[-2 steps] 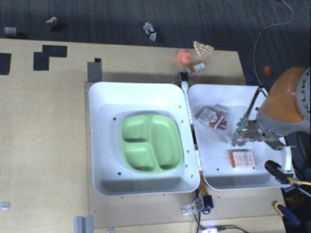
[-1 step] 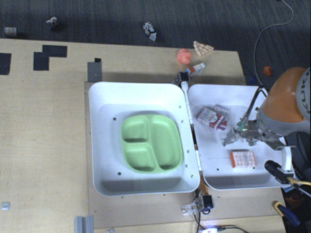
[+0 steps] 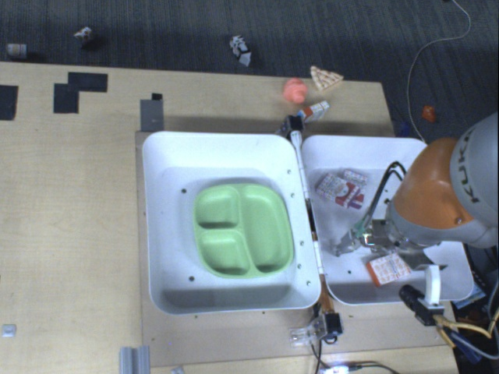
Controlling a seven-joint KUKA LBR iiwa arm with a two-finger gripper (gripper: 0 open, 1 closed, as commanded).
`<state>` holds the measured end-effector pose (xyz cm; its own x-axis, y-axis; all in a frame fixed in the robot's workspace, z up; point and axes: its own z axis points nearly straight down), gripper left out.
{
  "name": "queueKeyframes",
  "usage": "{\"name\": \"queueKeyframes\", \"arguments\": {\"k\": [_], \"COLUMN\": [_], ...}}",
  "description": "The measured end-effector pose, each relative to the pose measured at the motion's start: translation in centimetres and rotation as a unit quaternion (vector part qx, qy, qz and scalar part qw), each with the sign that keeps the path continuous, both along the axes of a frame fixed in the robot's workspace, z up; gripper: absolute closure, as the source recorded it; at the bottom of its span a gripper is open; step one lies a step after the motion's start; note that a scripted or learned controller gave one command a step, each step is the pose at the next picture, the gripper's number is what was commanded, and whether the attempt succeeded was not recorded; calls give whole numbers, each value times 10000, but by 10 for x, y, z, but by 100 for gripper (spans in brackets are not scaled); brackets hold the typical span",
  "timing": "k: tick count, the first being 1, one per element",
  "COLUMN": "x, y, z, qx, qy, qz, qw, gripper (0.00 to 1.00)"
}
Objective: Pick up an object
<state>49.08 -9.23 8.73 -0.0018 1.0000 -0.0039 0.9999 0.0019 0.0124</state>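
Step in hand: approach. Arm (image 3: 437, 193) enters from frame right, over the right bin (image 3: 327, 287). Gripper (image 3: 352, 242) sits low at center-right; open/closed state: cannot tell. Candidate objs: orange-white packet (image 3: 387, 269) just below-right of the tool, red-white packet (image 3: 341, 186) above it. Green tray (image 3: 242, 229) fills the left bin (image 3: 156, 209). Next move likely needs alignment over one packet, then descent.

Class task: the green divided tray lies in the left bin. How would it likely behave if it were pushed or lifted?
The green tray looks like rigid moulded plastic, so probably stiff and light. Lying flat and wide in the left bin, it should slide rather than tip or roll. Its smooth, rounded rim may be slippery to pinch.
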Motion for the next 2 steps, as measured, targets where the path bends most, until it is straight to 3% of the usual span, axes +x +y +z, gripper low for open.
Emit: {"name": "queueKeyframes", "arguments": {"k": [1, 2], "x": [2, 2], "y": [0, 0], "z": [11, 11], "qx": [-1, -1], "qy": [-31, -29], "qz": [6, 7], "qw": [10000, 10000], "gripper": [100, 0]}}
